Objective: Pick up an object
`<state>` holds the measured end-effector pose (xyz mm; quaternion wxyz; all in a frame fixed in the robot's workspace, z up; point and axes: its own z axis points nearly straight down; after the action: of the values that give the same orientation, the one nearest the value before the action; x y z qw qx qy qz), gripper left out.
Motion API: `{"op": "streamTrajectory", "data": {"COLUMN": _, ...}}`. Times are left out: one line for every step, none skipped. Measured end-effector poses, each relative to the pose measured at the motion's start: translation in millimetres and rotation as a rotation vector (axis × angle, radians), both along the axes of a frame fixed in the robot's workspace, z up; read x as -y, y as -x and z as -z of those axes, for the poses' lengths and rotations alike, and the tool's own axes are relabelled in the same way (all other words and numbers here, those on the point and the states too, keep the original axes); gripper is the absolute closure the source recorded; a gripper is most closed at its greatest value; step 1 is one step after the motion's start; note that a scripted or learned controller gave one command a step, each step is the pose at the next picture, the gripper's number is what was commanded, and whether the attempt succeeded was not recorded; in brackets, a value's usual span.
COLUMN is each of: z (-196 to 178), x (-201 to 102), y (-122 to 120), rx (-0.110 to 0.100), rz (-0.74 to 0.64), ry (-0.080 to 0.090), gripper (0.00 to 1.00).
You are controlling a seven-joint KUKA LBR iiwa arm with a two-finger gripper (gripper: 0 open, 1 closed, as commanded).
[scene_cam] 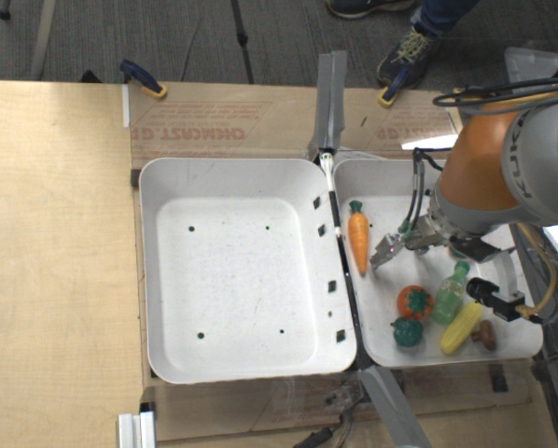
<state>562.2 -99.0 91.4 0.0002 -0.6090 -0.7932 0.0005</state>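
My gripper (pixel 389 250): released, holding nothing, low in the right bin (pixel 382 343).
Nearest target: carrot (pixel 357 236), just beside at nine o'clock, against the bin's left wall.
Doing it well: I'd straddle the carrot across its width, then clench.
Count: one carrot, tomato (pixel 413 301), bottle (pixel 452 292), corn (pixel 461 327); two bins.

Right bin's (pixel 382 355) far right side hidden under the arm (pixel 503 171), itself cut off at the frame edge.
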Motion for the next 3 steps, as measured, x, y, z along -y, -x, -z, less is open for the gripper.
{"op": "streamTrajectory", "data": {"z": 0.2, "x": 50.5, "y": 85.0, "rx": 0.0, "rz": -0.176, "ry": -0.001, "gripper": 0.0}}
{"op": "streamTrajectory", "data": {"z": -0.1, "x": 52.5, "y": -21.3, "rx": 0.001, "rz": 0.025, "ry": 0.0, "gripper": 0.0}}
{"op": "streamTrajectory", "data": {"z": -0.3, "x": 5.6, "y": -92.9, "rx": 0.001, "rz": 0.177, "ry": 0.001, "gripper": 0.0}}
